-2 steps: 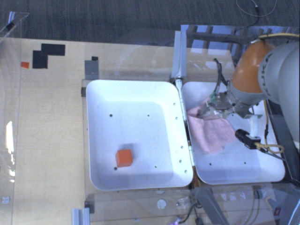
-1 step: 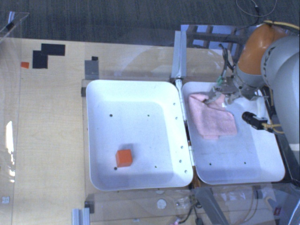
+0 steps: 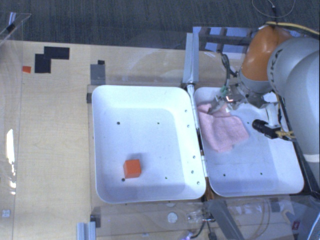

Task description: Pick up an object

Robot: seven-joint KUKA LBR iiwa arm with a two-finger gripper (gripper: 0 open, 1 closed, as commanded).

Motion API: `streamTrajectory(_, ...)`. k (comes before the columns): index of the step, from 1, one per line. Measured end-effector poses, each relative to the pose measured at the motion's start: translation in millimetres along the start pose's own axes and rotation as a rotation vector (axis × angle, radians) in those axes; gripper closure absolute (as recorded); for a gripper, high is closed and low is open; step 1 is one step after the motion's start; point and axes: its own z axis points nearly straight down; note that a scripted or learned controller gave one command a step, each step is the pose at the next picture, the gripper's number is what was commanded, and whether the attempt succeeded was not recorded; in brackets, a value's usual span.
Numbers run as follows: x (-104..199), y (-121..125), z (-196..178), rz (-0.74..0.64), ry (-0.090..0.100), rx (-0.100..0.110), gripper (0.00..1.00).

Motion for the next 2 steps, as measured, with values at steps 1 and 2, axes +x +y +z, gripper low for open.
streamTrajectory(1, 3.5, 4.5, -14.3, -0.005, 0.003, -0.012, 1.00)
streamTrajectory(2, 4.9, 4.1, -13.5, -0.006, 0.006, -0.008, 0.00)
